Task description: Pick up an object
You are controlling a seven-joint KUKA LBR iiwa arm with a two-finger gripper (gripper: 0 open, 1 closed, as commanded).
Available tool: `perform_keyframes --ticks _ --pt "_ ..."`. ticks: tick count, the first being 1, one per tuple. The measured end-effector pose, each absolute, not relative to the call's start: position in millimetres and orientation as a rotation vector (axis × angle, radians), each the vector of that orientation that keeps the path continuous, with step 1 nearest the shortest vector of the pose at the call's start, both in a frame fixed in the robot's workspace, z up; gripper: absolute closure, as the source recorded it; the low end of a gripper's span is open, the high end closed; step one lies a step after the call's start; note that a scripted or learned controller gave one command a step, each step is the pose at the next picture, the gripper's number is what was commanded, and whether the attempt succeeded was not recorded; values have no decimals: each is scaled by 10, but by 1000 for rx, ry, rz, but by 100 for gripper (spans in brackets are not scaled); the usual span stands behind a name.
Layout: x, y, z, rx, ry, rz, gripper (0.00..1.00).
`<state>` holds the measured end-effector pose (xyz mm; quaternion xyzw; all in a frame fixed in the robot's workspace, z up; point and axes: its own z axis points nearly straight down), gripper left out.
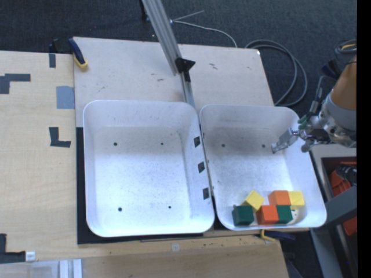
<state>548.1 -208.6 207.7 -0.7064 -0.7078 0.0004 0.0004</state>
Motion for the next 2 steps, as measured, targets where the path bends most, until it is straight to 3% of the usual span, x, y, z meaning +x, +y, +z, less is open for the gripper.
perform_keyframes --ticks 1,2 --pt "5630 -1709 1508 -2212 -2222 4 0" --pt "6289 -1907 881 -2216 -2225 3 0"
